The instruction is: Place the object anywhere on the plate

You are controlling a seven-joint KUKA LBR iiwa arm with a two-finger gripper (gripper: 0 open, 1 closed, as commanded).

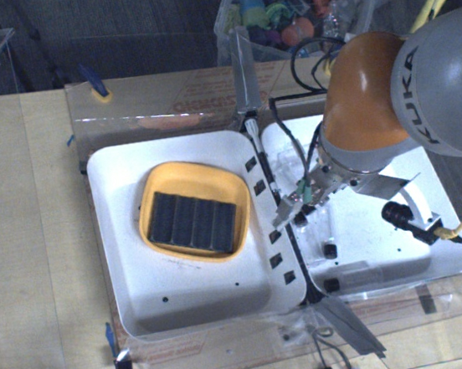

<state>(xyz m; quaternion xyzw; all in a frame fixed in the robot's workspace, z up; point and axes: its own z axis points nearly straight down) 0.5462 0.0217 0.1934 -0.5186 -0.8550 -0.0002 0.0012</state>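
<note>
Black, ridged and probably stiff and light, the slab (194, 221) on the yellow plate (204, 171) suits an edge-to-edge pinch; I cannot tell whether the pincer (299, 204), right of the plate, is open or closed.

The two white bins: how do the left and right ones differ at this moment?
The left bin holds a yellow plate with a dark ribbed object lying on it; the right bin holds no plate. The arm hangs over the right bin, its gripper near the divider, while the left bin has nothing above it. Both are shallow, white and round-cornered.
</note>
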